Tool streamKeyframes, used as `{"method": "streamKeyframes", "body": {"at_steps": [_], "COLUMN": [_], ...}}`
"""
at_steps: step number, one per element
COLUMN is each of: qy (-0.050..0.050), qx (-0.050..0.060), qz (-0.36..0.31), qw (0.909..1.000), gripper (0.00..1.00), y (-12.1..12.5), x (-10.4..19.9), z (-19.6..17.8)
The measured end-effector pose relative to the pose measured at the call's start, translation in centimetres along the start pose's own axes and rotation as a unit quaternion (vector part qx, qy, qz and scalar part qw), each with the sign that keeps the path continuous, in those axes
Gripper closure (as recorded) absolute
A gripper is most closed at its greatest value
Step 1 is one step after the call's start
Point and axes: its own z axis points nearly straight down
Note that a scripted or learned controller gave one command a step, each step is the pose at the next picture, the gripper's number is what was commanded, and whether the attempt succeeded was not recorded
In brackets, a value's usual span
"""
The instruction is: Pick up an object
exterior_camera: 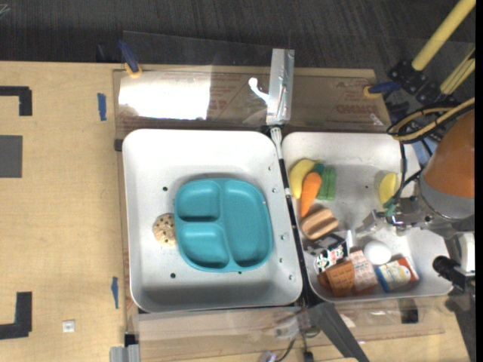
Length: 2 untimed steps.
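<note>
Bench [53,225]: pale wood, black square markings, blue tape tabs [102,105]. Floor [189,6]: dark grey carpet. Clear plastic panel [196,89] behind bins, catching glare.

Jumbled toy food [317,202], right bin [355,145]

Bare floor is left in the right bin [355,143] between the carrot [310,191] and the lemon [388,186]; below the carrot, passage is blocked by crowded food items [355,266].
</note>
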Motion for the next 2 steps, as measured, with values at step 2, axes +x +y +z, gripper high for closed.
{"method": "streamKeyframes", "body": {"at_steps": [2], "qy": [0.001], "qx": [0.0], "qz": [0.007], "qw": [1.0], "gripper": [0.0], "y": [4.5], "x": [-3.2], "z": [1.6]}}
